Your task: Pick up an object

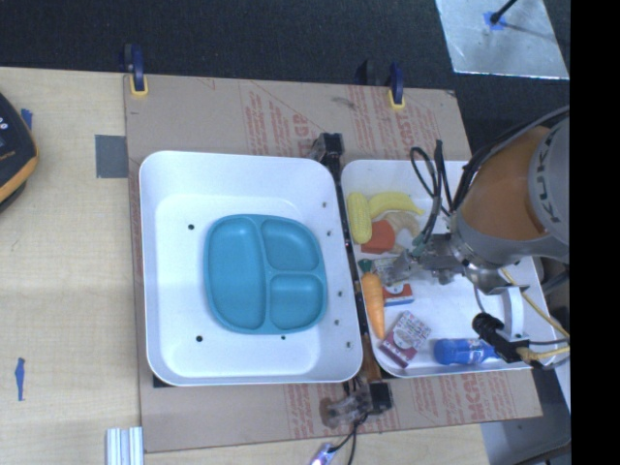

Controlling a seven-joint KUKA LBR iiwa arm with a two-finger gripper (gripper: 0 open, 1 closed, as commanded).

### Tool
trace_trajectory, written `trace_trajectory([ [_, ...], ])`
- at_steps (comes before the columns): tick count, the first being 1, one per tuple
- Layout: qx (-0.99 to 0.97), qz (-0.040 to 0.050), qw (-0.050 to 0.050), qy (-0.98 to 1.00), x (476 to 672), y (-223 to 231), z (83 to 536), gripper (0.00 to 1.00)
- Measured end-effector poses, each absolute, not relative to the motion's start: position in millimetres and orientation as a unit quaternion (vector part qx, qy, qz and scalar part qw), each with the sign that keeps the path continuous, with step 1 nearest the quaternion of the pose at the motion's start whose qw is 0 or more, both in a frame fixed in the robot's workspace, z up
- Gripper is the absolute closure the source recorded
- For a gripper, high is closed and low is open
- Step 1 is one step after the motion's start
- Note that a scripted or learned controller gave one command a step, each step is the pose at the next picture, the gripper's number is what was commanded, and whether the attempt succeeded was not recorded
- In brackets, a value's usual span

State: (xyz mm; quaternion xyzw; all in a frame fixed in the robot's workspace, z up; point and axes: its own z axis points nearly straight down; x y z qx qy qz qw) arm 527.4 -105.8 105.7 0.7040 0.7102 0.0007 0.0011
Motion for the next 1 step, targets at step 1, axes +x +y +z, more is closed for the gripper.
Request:
trace_trajectory([
  [1,0.706,-0.0002,-0.001,0.708,597.3,-98.3,92.1,0.00],
])
